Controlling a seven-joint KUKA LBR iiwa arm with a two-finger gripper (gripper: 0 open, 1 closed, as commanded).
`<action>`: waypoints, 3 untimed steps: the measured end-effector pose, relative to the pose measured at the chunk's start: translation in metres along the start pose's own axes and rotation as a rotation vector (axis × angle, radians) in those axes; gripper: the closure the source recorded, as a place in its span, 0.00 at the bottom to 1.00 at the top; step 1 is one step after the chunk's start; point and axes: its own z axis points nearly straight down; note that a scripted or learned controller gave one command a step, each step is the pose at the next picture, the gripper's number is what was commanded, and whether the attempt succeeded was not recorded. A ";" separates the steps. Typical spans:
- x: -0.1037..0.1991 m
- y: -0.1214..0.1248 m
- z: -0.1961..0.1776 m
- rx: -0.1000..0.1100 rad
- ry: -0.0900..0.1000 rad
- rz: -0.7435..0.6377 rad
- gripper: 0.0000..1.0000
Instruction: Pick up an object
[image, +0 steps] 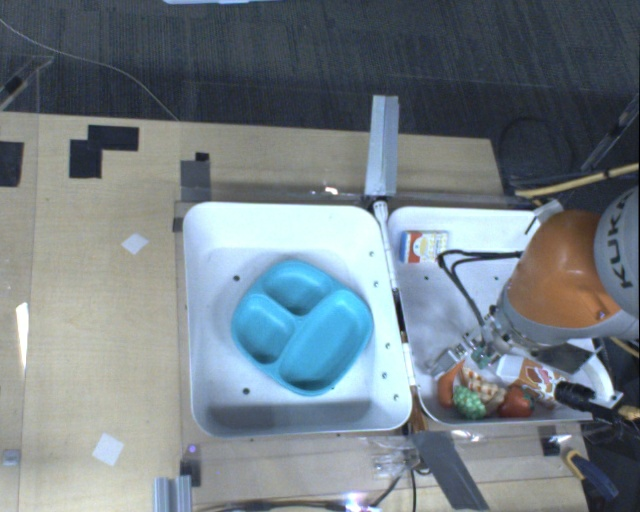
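In the right bin (430, 320), a heap of small toy foods lies against the near wall: an orange piece (449, 383), a green knobbly piece (468, 402), a red piece (516, 403) and a red-and-white packet (541, 380). A small white carton (425, 245) with an orange and blue label lies at the bin's far left corner. My gripper (478, 352) hangs low over the heap, just above the orange and green pieces, under the arm's orange band (560, 275). The wrist hides part of the heap.
The left bin (210, 300) holds a blue divided plate (302, 326) in its middle. A ridge between the two bins runs just left of the heap. Black cables (460, 275) loop across the right bin's floor beside the arm.
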 end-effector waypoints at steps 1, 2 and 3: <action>-0.002 0.003 -0.012 -0.007 -0.007 0.001 1.00; -0.002 0.003 -0.012 -0.007 -0.007 0.001 0.00; -0.002 0.003 -0.012 -0.007 -0.007 0.001 0.00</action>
